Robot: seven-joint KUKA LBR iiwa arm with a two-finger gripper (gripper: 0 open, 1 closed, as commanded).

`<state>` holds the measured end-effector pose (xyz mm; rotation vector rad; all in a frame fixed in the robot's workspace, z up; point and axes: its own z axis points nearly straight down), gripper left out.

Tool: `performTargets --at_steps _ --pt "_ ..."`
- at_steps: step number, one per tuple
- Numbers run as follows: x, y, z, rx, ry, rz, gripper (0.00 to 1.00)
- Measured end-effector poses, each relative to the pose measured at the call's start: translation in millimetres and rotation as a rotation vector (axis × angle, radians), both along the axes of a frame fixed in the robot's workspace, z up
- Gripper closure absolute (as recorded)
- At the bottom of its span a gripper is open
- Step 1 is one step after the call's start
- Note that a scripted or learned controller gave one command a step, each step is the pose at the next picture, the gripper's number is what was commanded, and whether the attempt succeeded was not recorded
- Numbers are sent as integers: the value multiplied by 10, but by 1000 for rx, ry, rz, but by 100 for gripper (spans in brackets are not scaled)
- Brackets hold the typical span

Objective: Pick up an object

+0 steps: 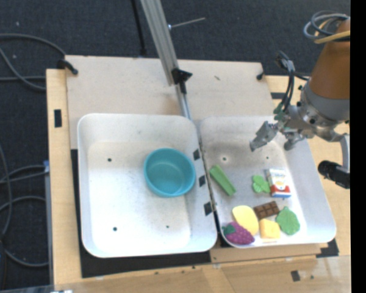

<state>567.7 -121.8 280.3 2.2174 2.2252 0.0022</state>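
My gripper (274,137) hovers over the far half of the right bin (232,133), fingers spread, pinching nothing; to do this well I should drop straight onto 1 isolated item, jaws straddling its narrow width. The green pod-shaped toy (222,180) suits: it lies alone near the bin's left edge, long, slim, angled, apart from the clutter at the near corner.

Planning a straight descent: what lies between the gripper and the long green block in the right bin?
In the camera view, just bare white bin floor separates the gripper from the long green block; nothing lies on that stretch.
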Motion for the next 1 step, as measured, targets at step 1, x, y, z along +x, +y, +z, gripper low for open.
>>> performTargets --at_steps 1 --pt "0 0 1 0 0 -1 0"
